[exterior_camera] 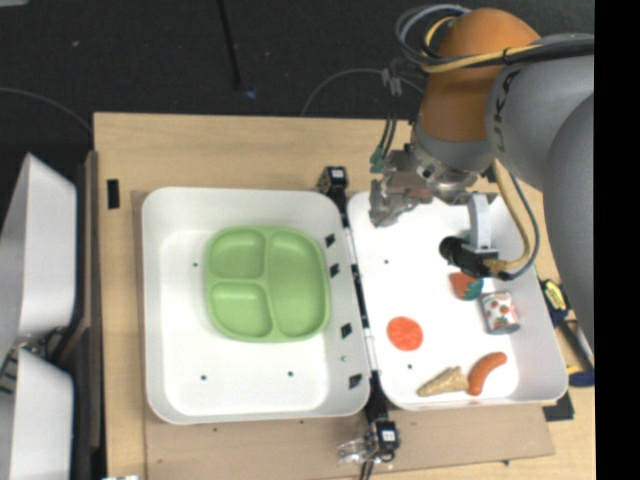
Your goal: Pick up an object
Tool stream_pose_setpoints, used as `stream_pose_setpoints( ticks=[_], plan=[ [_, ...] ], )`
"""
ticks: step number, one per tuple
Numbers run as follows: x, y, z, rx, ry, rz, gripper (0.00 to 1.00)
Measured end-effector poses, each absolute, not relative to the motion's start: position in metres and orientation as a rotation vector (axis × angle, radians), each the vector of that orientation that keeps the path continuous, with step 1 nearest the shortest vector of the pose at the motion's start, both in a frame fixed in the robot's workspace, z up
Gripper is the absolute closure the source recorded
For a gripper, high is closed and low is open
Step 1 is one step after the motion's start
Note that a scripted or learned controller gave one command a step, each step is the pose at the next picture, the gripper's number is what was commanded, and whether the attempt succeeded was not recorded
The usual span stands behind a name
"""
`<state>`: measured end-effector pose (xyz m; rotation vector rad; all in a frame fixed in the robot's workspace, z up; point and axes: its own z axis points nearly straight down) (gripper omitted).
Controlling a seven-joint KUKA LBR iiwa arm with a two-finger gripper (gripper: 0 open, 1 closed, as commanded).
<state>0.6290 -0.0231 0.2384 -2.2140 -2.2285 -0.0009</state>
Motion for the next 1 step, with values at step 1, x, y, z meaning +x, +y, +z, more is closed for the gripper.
stream_pose_setpoints(
  ticks=[1],
  plan=[
    [0.6215, 0.0386, 0.2379, -2.212, -2.23, -0.002, 1.0]
  ],
)
